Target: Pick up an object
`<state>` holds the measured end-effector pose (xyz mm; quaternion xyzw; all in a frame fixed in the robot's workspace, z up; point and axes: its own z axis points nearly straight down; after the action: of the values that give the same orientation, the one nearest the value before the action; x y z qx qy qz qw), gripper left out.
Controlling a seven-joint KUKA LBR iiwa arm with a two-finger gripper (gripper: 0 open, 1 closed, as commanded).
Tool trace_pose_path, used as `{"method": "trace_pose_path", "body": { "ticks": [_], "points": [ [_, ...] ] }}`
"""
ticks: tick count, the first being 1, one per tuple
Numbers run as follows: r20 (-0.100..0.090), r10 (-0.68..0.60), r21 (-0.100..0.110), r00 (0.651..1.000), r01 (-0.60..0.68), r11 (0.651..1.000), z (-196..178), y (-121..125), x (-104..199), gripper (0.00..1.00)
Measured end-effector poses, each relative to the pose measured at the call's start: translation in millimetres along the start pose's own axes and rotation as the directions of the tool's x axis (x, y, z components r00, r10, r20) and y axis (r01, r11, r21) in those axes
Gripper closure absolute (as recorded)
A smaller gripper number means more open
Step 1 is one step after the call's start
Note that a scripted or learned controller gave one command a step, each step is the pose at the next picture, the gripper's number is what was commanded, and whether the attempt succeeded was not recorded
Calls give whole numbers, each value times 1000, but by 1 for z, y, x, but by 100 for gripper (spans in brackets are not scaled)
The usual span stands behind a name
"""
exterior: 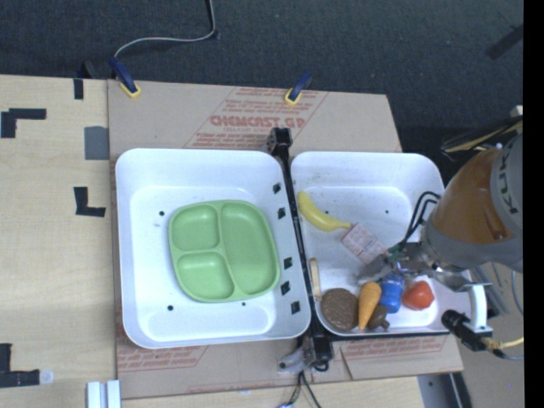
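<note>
The right bin (425, 170) holds a yellow banana (320, 216), a pale pink packet (362, 241), a brown round cookie (338, 308), an orange carrot (369, 303), a blue can-like object (391, 296) and a red tomato (418, 295). My gripper (393, 266) reaches in from the right and hovers low over the bin's front right part, just above the blue object and beside the packet. The grey wrist with its orange band (472, 206) covers the bin's right side.
The left bin (136, 177) holds a green divided plate (224, 250). A black divider (289, 228) runs between the bins. Both sit on a cardboard sheet (246, 117) with yellow clamps at its back edge, and a cable trails behind.
</note>
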<state>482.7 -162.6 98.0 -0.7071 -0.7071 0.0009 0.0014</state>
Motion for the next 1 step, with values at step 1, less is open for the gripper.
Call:
{"method": "trace_pose_path", "body": {
  "ticks": [1],
  "points": [
    [-1, 0, -1, 1000, 0, 1000, -10, 1, 0, 100]
  ]
}}
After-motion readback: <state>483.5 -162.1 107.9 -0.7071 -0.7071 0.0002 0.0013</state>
